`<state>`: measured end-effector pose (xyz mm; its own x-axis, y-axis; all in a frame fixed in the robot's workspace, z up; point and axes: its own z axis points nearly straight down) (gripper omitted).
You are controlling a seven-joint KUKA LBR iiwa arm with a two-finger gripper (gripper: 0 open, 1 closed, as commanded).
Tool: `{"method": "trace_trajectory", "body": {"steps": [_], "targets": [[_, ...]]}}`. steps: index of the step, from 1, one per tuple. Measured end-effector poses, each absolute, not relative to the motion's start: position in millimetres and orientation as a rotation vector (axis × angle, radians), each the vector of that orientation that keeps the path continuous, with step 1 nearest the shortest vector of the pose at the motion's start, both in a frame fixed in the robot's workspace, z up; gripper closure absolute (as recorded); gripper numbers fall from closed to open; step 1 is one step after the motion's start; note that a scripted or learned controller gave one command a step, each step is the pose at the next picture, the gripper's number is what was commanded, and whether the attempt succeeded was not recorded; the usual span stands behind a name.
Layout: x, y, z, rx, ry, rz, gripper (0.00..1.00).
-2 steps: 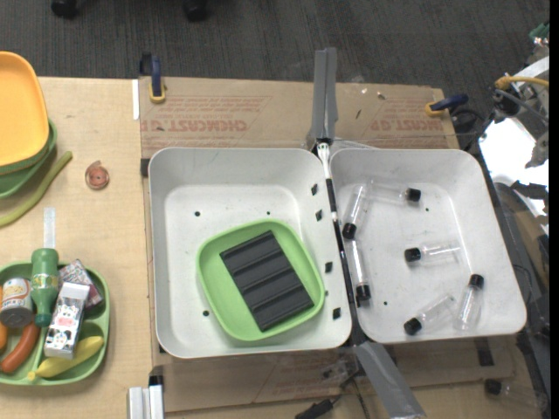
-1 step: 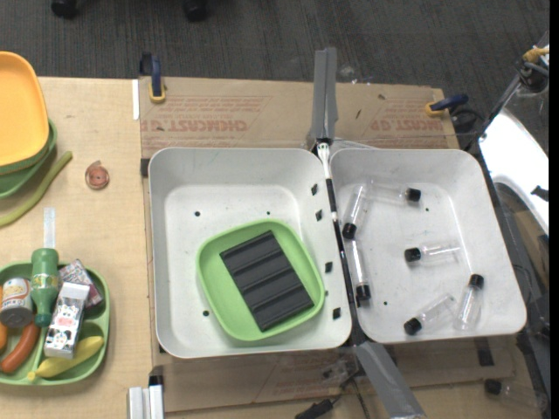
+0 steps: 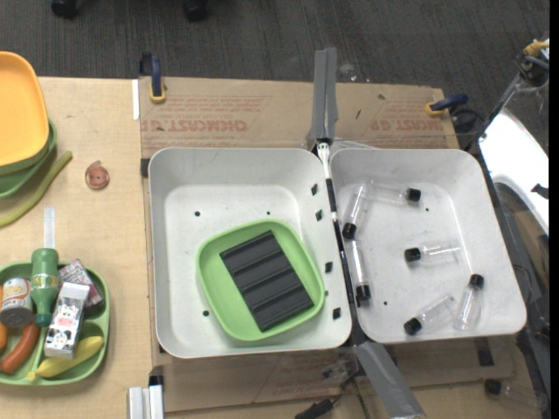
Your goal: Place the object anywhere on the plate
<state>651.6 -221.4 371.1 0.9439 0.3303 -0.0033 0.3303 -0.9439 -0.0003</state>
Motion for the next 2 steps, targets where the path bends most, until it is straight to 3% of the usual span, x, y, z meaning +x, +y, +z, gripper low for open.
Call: {"method": "trace_trajectory", "body": {"steps": [2], "targets": [[651.9,-221,440,3.066,0.689,-0.006,0.00]]}}
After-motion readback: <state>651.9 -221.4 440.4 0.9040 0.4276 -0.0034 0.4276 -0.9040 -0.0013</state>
